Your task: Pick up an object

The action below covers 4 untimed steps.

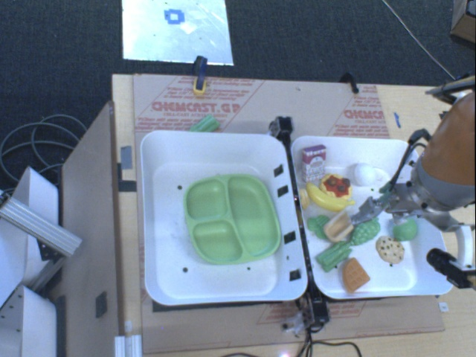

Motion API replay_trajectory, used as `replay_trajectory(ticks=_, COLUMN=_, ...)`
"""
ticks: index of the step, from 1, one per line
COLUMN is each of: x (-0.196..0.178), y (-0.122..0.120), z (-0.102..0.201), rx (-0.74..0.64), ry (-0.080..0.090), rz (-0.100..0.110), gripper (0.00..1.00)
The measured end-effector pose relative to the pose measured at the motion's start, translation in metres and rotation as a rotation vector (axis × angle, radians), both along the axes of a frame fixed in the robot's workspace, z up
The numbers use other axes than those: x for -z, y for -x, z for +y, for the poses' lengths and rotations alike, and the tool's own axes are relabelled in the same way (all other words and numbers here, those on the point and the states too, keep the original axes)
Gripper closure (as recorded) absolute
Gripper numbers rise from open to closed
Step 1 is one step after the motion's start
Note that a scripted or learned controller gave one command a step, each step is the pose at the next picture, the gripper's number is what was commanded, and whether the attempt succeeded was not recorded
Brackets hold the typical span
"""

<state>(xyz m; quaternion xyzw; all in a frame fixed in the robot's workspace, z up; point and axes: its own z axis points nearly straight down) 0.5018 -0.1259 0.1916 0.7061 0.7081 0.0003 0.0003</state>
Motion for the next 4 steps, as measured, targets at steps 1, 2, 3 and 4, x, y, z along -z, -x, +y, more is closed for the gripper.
replay_trajectory(ticks=1, x=0.095, y=-0.070, z=-0.010, rx=-0.003, ry=0.001, rz=0.001, gripper=0.00)
replay_trajectory(ticks=2, x=0.107, y=-0.095, z=-0.019, rx=-0.003, ry=0.000, rz=-0.002, gripper=0.00)
replay_trajectory(ticks=3, x=0.106, y=-0.153, z=-0.017, rx=-0.004, ry=0.001, rz=-0.008, gripper=0.00)
replay_trajectory(ticks=4, x=0.094, y=-0.152, z=-0.018, rx=-0.005, ry=0.003, rz=-0.009, gripper=1.00)
